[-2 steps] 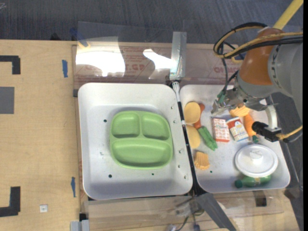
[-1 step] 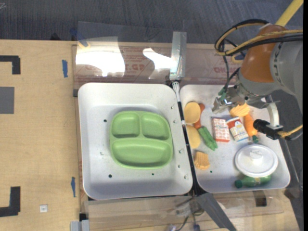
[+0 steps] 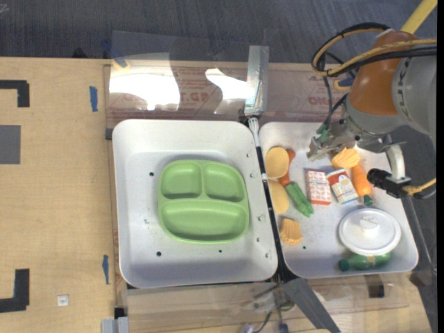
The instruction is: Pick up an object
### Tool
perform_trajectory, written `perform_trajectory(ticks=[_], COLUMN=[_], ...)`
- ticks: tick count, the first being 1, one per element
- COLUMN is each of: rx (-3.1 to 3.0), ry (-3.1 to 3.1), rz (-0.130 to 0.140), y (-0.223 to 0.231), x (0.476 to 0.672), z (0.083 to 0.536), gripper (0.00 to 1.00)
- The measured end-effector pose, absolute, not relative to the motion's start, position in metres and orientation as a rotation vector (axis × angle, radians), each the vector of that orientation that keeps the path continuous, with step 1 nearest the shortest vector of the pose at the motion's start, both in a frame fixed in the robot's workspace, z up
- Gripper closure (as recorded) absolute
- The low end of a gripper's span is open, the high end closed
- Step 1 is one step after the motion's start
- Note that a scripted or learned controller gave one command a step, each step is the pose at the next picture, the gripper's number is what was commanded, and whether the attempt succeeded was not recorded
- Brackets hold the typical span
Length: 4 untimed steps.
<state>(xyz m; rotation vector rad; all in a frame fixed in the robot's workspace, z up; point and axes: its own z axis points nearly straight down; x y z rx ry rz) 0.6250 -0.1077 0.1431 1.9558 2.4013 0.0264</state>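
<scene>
The right bin (image 3: pixel 409 259) holds several toy foods: an orange round piece (image 3: pixel 277 161), a yellow piece (image 3: pixel 279 197), a green pod (image 3: pixel 300 198), a red and white carton (image 3: pixel 318 187), a smaller carton (image 3: pixel 343 186) and a carrot (image 3: pixel 360 180). My gripper (image 3: pixel 325 143) hangs low over the back of this bin, just left of an orange chunk (image 3: pixel 345 158) and behind the cartons. I see nothing held in it.
A green divided plate (image 3: pixel 204 201) lies in the left bin (image 3: pixel 132 151). A white round bowl (image 3: pixel 369 230), a green item (image 3: pixel 364 261) and a tan cracker (image 3: pixel 290 232) sit at the right bin's front. Cables loop above the arm's orange band (image 3: pixel 374 82).
</scene>
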Motion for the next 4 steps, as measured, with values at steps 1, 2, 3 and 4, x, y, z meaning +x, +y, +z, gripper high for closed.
perform_trajectory(ticks=[1, 2, 3, 4], rx=[2.776, 2.787, 3.124, 3.053], ry=[1.470, 1.463, 0.434, 0.745], rz=[0.001, -0.027, -0.038, 0.000], y=[-0.126, -0.132, -0.098, -0.089], x=[0.668, 0.663, 0.662, 0.643], z=[0.086, 0.086, 0.087, 0.086], gripper=[1.00, 0.00, 0.00, 0.00])
